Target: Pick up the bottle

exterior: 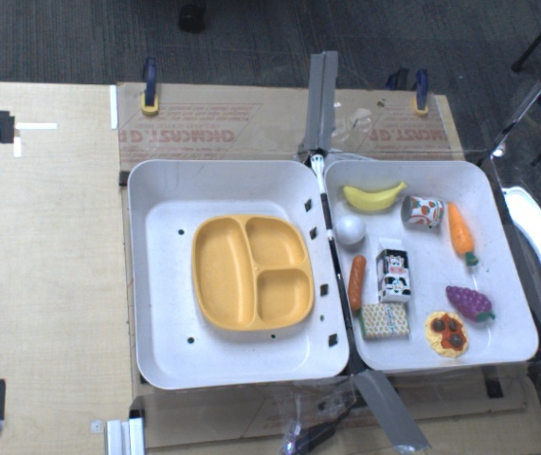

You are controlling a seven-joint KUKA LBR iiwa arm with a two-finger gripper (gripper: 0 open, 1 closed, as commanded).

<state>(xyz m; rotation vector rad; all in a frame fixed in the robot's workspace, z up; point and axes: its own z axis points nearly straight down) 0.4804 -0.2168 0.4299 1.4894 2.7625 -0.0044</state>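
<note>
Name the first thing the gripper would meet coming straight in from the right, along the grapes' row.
Travelling low, the right bin at its right wall; above that rim, the purple grapes. Height cannot be judged from this view.

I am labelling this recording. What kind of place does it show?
Probably a robotics lab bench: two white bins, toy food such as a banana and carrot, and cardboard held by clamps.

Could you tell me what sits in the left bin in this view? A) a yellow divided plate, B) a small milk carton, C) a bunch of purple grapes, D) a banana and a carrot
A: the yellow divided plate lies alone in the left bin, while the banana, carrot, grapes and milk carton all lie in the right bin.
</note>
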